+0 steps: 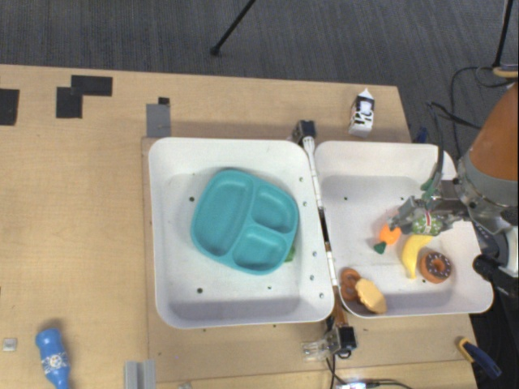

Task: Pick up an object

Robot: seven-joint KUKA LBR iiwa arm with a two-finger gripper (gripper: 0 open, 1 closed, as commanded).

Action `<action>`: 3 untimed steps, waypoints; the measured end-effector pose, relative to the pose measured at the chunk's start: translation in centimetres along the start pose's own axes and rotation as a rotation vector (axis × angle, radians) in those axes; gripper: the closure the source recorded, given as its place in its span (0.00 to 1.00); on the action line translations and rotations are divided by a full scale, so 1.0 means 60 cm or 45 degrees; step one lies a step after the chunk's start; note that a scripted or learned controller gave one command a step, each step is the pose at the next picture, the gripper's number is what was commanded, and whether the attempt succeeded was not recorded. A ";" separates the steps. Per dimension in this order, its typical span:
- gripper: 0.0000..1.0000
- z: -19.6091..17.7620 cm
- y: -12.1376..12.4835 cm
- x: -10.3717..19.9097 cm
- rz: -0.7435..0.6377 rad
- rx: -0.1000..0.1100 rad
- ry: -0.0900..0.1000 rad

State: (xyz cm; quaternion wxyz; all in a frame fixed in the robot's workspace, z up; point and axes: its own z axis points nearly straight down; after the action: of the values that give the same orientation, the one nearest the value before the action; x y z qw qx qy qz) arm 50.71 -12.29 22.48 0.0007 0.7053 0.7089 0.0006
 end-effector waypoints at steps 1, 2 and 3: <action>0.00 0.196 0.041 -0.122 -0.039 0.003 0.000; 0.00 0.229 -0.003 -0.094 -0.266 -0.011 -0.006; 0.00 0.229 -0.028 -0.059 -0.574 -0.014 -0.011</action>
State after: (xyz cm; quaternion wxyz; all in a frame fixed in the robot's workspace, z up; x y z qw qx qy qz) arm 49.08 -15.86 8.76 0.0076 0.5290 0.8486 0.0014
